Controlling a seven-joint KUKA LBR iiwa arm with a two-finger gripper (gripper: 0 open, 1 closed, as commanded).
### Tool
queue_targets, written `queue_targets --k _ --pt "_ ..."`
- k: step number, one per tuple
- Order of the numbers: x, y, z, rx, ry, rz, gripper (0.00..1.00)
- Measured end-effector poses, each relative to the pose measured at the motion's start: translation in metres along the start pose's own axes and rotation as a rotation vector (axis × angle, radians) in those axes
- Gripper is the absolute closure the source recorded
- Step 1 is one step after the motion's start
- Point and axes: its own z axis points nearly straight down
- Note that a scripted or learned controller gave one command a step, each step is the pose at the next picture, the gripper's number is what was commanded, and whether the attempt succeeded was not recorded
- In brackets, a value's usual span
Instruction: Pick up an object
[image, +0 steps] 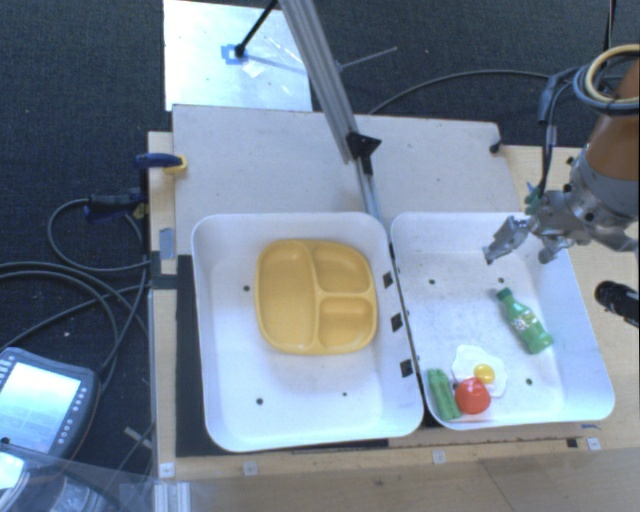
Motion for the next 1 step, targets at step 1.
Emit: queue_targets --k 1 --pt "0.0 0.0001 -0.0001 0.0 0.0 0.001 0.0"
